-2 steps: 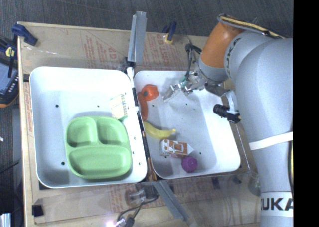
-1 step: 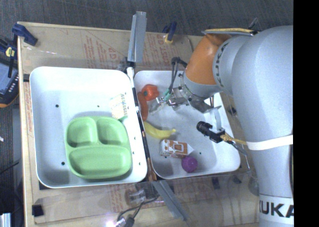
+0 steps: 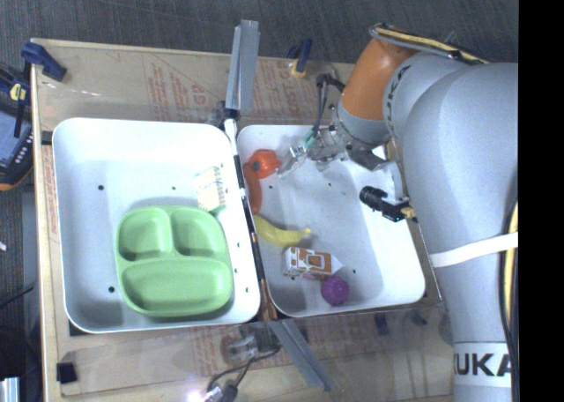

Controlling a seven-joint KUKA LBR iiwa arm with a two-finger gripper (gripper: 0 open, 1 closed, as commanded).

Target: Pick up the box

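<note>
Box, a small orange-and-white printed carton, lies flat on the floor of the right white bin, toward that bin's near end. Nothing touches it from above. Just beside it, nearer still to the front wall, sits a small purple round fruit-like toy. A little farther in, a yellow toy banana lies close to the wall shared with the left bin, near the carton but apart from it.

Across that wall, the left white bin holds a light green divided plastic plate, with a small pale printed packet leaning by the plate's far corner.

Farther back in the right bin, an orange-red round toy rests against the shared wall. The two-finger gripper hangs just beside it at the far end, well apart from the carton; whether its fingers are spread or closed I cannot tell.

By my judgement the task is not yet done: the carton is unlifted, and the approach, grasp and raise all remain.
</note>
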